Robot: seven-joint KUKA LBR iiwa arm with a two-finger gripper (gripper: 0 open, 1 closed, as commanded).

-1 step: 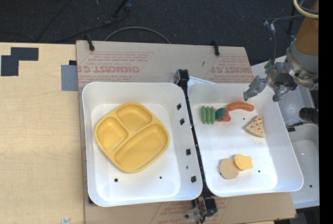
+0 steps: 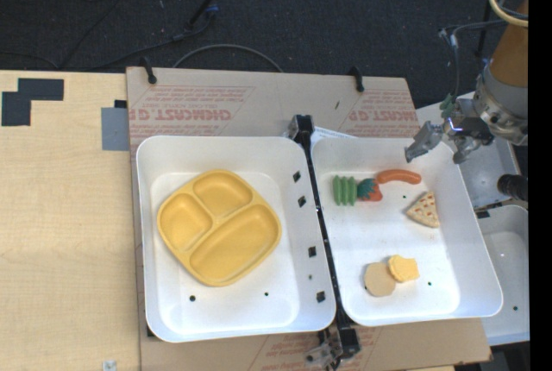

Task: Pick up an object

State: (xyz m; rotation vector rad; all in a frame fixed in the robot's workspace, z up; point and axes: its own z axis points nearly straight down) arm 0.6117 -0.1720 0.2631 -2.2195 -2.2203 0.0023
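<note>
Jaws: two grey fingers spread apart with nothing between them; gripper [image 2: 442, 139] sits over the far right corner of the right bin [image 2: 466, 296], above the bin rim, clear of every item.

Nearest the camera, right bin: a tan round slice [image 2: 378, 279] and a yellow piece [image 2: 403, 268] lying against each other, the yellow one overlapping the round slice's right edge. Further back, near the right wall: a triangular pizza-like wedge [image 2: 423, 210], flat on the bin floor. Beyond that, mid-bin: a green ribbed piece [image 2: 345, 190] touching a small red and teal item [image 2: 370, 190]; just behind these, an orange sausage shape [image 2: 398, 177], closest of all items to the gripper yet apart from it.

Left bin [image 2: 172, 309]: a yellow three-compartment plate [image 2: 218, 226], sitting turned at an angle.

Arm [image 2: 509, 59]: orange band visible above the wrist, at the right edge.
</note>
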